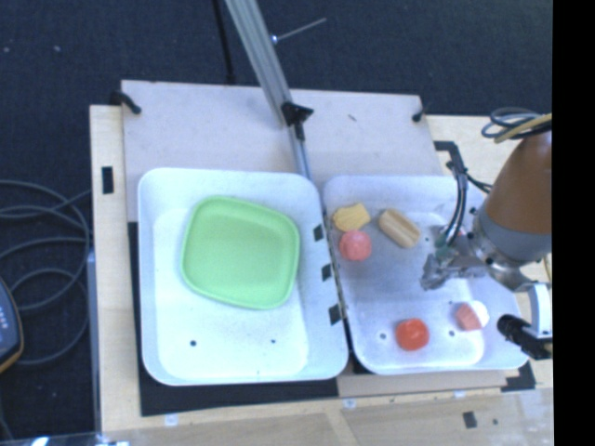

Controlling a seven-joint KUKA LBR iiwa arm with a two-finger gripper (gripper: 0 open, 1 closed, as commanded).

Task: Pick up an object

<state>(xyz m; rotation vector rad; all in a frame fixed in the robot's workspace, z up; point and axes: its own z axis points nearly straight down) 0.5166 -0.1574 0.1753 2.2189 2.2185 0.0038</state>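
Camera view, from my remote station, gives me both bins on the bench at a slant. On my screen's left sits the left bin (158, 342), and a light green square plate (241, 252) lies flat in its upper half, clear of the rim on all sides.

On the screen's right is the right bin (372, 356), and that is where the pickable things are. Near its upper left corner I see a yellow piece (350, 216), and just below it, touching or nearly so, a pink round piece (355, 245). Beside the yellow one, toward the arm, lies a tan bread-like piece (399, 228), tilted. Along the lower edge of the bin rest a red-orange round piece (412, 334) and, further toward the arm, a small red and white piece (469, 317).

My arm (521, 203) comes in from the screen's right, its orange band standing above the grey wrist. The gripper (444, 269) hangs over the middle right part of that bin, between the tan piece above it and the red and white piece below it, and apart from both. I see nothing caught in it. At this angle and this blur I cannot tell whether it is spread or closed.

A grey metal pole (265, 59) slants across the top of the bench to the gap between the bins.
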